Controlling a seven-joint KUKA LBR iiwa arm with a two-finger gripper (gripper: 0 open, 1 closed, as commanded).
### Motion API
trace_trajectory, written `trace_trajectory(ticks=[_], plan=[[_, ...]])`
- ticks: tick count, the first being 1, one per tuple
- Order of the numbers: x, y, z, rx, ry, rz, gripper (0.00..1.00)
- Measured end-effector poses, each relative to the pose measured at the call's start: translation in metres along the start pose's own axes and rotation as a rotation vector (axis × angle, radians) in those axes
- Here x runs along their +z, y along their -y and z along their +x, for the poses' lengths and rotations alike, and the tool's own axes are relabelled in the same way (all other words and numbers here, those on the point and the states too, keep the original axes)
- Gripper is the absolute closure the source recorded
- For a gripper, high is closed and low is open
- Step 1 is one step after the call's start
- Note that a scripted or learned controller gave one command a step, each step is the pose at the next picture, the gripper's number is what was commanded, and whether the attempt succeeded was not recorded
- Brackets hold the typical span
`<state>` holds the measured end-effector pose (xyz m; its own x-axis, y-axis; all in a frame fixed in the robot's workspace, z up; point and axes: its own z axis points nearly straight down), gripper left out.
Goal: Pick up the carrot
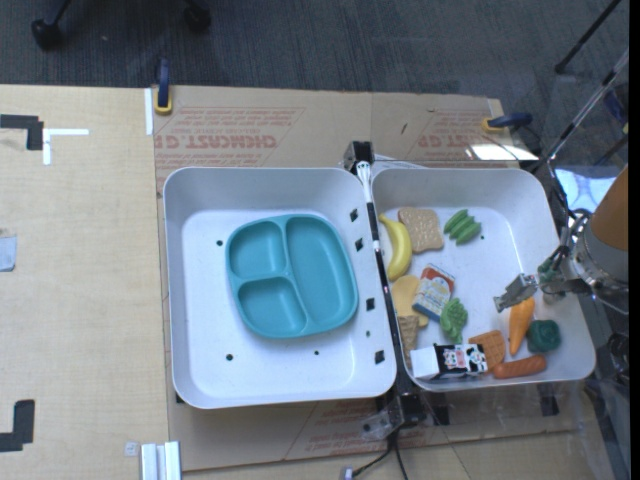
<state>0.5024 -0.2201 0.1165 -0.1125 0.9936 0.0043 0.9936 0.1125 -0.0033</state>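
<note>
End effector hovers at the carrot's far tip, grip state unclear; drop straight, straddling its middle, clear of the sausage.

Dark grey carpet covers the floor along the top, and the black legs of a wheeled chair stand on it at the upper left. A pale wooden bench top fills the left side, with small black brackets fixed near its left edge. A sheet of brown cardboard with red printing lies on the bench, held at its far edge by two yellow and blue clamps, and bright light falls on its upper right part.
</note>
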Motion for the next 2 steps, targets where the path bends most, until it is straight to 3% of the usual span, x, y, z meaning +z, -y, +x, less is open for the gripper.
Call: trace_trajectory(ticks=[1,2], plan=[[-0.01,-0.002,-0.001,0.006,0.004,-0.005,1.0],[0.024,0.018,0.03,-0.172,0.008,-0.009,1.0]])
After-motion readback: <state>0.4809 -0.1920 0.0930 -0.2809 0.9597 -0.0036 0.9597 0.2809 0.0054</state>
